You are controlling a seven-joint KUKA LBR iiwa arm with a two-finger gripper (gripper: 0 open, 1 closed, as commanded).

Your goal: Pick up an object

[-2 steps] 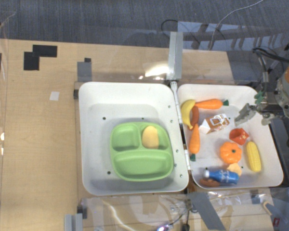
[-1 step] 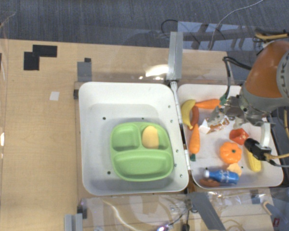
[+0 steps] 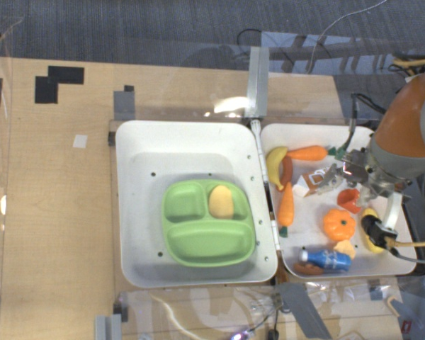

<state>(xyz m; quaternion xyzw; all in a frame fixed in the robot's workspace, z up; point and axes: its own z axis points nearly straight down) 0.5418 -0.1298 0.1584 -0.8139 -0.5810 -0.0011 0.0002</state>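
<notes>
Down at the near edge of the right bin [image 3: 297, 266] lies a blue bottle [image 3: 327, 259], just behind it a round orange pumpkin [image 3: 338, 224]. Gripper [image 3: 331, 178] hovers low over the bin's middle, whether its fingers are spread I cannot tell. Two carrots [image 3: 309, 153], a banana [image 3: 273, 163] crowd the left. Left bin [image 3: 149, 154] carries a glossy green divided tray [image 3: 198, 243] with a smooth yellow egg-shaped piece [image 3: 222, 202].
</notes>
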